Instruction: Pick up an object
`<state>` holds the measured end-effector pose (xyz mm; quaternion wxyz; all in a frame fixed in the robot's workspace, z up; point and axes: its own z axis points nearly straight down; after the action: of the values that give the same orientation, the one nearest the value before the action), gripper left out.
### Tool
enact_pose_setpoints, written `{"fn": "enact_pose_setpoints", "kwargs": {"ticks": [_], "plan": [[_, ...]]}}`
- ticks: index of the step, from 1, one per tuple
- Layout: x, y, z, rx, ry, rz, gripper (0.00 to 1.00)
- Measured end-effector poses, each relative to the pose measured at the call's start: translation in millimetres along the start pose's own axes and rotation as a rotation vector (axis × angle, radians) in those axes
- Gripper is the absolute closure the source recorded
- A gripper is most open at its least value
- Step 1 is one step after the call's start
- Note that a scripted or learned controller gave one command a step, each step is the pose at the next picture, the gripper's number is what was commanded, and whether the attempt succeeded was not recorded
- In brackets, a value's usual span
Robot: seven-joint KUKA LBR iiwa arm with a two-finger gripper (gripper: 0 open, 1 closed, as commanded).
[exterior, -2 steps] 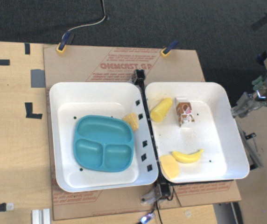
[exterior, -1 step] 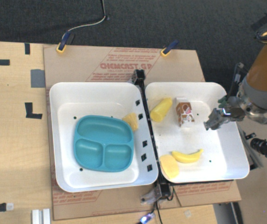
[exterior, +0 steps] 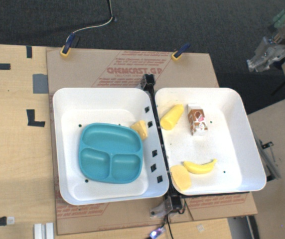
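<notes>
Nothing looks picked yet: the end effector (exterior: 267, 56) sits at the far right edge, well clear of both bins, its grip unreadable, while the curved yellow plastic banana (exterior: 200, 166) lies untouched in the shallow white right-hand bin (exterior: 242, 133).

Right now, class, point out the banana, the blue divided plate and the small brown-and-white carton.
banana (exterior: 200, 167), camera view, middle of its curve.
blue divided plate (exterior: 111, 152), camera view, centre ridge.
brown-and-white carton (exterior: 197, 120), camera view, top face.
</notes>
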<state>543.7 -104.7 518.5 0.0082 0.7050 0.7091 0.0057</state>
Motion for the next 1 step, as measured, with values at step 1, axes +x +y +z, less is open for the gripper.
{"fn": "enact_pose_setpoints", "kwargs": {"ticks": [1], "plan": [[-73.5, -66.0, 97.0, 0.029, 0.005, 0.015, 1.0]]}}
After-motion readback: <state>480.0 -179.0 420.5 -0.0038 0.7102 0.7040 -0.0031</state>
